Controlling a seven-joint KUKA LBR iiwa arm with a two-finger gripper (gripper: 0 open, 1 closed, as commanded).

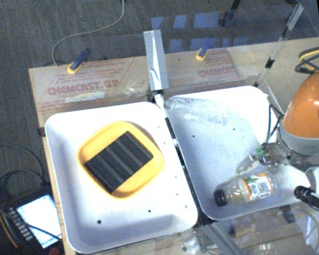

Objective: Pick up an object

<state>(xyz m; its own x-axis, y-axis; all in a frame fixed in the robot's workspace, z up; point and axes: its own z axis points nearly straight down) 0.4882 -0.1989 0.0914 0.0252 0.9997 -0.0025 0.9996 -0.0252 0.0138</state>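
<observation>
Low in the right bin, the bottle lies sideways, cap pointing left; hand state unclear.

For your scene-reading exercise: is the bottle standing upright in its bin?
No, the bottle lies on its side in the right bin, its dark cap pointing toward the left bin.

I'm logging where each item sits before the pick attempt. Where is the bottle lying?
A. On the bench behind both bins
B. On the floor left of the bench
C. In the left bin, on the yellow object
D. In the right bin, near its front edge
D: the bottle lies on its side in the right bin, near the front edge, while the yellow object sits in the left bin.
</observation>
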